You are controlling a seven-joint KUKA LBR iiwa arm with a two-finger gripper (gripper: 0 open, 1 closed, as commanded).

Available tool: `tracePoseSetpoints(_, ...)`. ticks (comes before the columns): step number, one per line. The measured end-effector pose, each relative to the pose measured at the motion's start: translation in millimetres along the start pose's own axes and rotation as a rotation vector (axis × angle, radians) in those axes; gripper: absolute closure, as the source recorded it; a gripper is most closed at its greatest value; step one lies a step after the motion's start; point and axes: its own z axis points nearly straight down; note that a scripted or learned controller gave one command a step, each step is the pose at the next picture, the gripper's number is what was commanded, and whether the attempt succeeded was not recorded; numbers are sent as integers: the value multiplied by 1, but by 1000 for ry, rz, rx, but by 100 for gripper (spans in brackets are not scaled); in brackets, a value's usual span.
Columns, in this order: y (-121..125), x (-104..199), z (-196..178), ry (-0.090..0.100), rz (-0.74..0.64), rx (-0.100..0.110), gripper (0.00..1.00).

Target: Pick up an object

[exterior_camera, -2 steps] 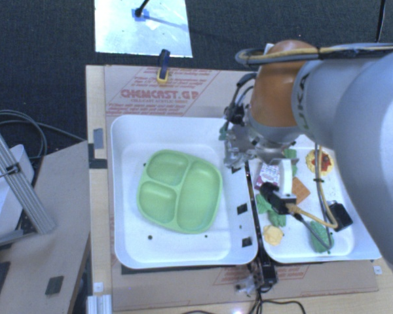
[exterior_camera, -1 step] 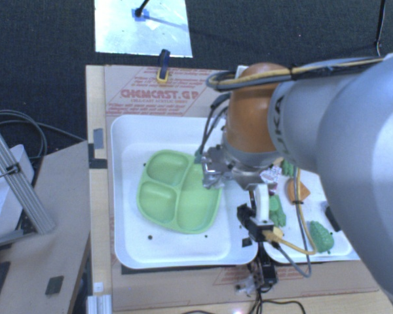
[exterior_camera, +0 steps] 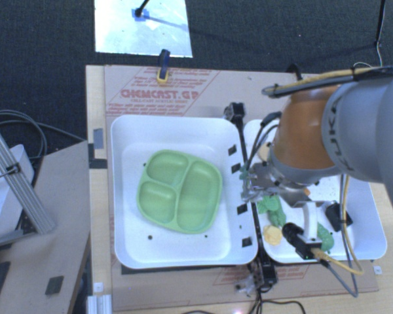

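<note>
A: Anything lifted yet?

B: I judge not. The grey arm's gripper (exterior_camera: 262,187) hangs low in the right white bin (exterior_camera: 373,241); its grip I cannot tell. A green leafy toy (exterior_camera: 271,205) lies at its six o'clock, a yellow lump (exterior_camera: 272,235) beyond.

A: And the left bin?

B: It bears a pale green divided plastic plate (exterior_camera: 179,191).
</note>
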Motion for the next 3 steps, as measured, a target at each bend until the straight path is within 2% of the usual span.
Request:
tracePoseSetpoints(1, 43, 13, -117, 4, -13, -19, 100)
tracePoseSetpoints(2, 57, 72, -95, 4, -16, -5, 100)
tracePoseSetpoints(3, 40, 172, -93, 8, -21, -4, 100)
